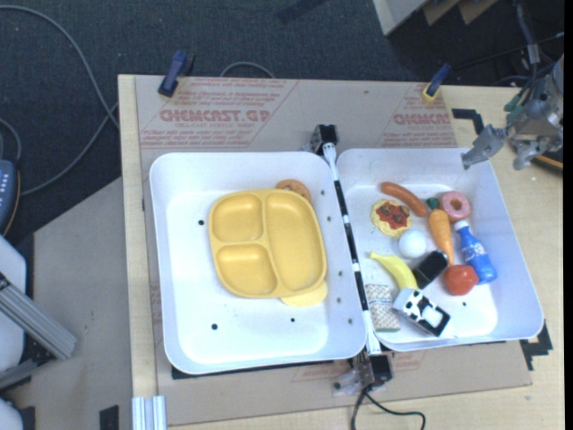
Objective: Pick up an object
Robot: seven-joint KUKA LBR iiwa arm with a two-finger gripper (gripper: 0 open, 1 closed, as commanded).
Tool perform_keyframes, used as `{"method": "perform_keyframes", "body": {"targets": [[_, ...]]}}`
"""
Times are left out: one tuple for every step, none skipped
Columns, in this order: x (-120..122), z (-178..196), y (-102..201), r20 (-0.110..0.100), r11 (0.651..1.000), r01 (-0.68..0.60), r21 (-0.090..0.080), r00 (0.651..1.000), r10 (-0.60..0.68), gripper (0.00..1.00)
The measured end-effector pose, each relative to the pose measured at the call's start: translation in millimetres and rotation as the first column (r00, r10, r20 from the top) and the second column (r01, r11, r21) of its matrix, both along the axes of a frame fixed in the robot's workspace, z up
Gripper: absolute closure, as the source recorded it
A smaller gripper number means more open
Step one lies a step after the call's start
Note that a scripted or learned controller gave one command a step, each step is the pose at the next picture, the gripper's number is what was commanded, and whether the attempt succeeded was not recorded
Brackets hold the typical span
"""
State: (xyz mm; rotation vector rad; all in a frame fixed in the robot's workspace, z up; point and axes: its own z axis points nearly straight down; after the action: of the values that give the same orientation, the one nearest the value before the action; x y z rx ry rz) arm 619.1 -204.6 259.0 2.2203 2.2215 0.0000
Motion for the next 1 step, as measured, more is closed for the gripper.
{"method": "perform_keyframes", "body": {"targets": [[-8.0,-105.4,23.3,-0.003,1.0,0.0,0.001,1.0,0.0,0.0]]}}
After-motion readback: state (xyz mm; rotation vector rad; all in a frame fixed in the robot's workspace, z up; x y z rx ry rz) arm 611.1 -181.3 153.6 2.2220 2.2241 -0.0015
